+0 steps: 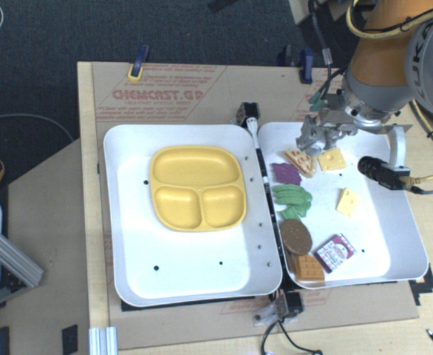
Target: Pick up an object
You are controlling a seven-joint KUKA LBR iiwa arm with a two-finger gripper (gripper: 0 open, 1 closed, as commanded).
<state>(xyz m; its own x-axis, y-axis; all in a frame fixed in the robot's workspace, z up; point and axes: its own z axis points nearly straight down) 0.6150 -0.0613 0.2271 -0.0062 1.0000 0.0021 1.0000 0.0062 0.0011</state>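
One yellow cheese square (332, 160) — flat, pale — beside end effector (315, 140).

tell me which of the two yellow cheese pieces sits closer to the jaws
The upper cheese piece, right below the gripper beside the waffle piece. The other cheese wedge lies lower, alone on bare bin floor.

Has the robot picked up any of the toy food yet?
Not yet, it seems. Done: the arm has reached the right bin, and its gripper sits low at the far end, by the waffle piece and a yellow cheese square. In hand: nothing I can see lifted. Left: grab one piece and raise it. The green leaf and brown cookie lie flat there.
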